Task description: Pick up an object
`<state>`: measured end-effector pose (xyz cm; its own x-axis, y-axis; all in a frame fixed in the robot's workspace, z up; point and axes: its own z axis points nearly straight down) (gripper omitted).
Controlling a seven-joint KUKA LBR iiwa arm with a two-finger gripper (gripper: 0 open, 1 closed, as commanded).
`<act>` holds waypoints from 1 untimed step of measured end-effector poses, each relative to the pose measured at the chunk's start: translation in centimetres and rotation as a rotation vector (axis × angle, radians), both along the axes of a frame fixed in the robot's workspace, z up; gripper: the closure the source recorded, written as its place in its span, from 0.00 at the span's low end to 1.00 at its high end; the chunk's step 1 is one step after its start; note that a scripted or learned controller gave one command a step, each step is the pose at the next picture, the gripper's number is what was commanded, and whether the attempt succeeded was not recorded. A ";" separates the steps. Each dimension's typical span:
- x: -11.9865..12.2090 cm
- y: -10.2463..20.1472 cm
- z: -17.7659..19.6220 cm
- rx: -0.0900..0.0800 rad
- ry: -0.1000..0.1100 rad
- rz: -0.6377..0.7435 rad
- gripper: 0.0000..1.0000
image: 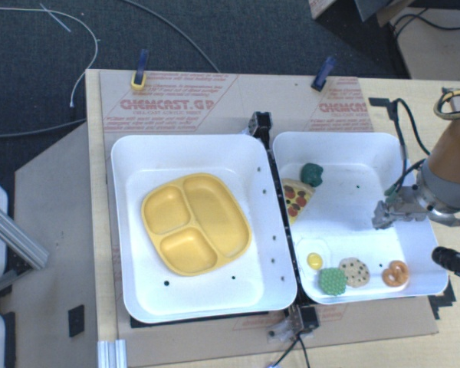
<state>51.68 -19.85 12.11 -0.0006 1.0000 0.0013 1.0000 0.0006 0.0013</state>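
Six small toy foods lie in the right bin [337, 146], likely light and rigid; the pretzel [395, 274] is nearest. Whether the gripper [382, 218] is gripping anything cannot be told.

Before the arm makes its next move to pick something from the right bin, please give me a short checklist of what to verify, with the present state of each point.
1. Gripper is over the right bin: ok.
2. Gripper is above a target: not ok; bare floor lies under it.
3. Fingers open: cannot tell.
4. Pretzel, cookie, green piece and egg lie apart from the gripper at the near wall: ok.
5. Pizza slice and dark green piece lie unblocked: ok.
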 end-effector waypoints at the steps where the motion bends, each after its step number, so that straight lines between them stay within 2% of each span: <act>1: 0.1 -0.2 4.3 -0.003 -0.004 0.000 1.00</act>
